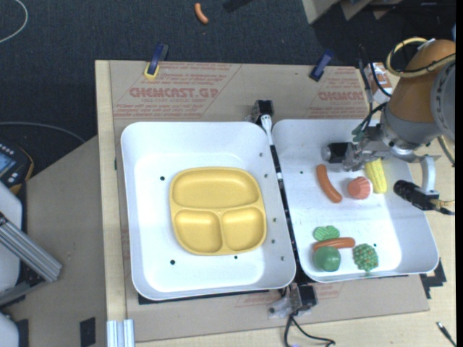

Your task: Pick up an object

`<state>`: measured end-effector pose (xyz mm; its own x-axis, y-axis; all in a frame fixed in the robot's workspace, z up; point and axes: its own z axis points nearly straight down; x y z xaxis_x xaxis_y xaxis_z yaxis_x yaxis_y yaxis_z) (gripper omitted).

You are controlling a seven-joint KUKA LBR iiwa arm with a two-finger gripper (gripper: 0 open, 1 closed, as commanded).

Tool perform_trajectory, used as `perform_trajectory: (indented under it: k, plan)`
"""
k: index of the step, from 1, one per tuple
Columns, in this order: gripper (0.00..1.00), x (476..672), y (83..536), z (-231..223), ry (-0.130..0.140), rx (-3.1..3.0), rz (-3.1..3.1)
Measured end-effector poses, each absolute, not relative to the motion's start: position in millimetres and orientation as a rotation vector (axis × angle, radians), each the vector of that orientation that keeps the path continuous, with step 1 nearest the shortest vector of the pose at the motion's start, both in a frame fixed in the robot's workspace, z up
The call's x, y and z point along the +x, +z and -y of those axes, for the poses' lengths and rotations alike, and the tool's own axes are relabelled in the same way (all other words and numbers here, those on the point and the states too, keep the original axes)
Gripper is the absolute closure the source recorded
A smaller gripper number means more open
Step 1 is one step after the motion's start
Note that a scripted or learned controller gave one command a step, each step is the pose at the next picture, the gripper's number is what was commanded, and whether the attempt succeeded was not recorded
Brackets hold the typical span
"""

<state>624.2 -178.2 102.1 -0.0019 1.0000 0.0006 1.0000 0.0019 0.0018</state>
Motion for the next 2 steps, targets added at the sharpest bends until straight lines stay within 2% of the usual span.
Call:
perform_trajectory:
  k: [2]
  plan:
    - [1.00, 616.0, 223.2, 187.5, 0.007, 2.214, -2.215]
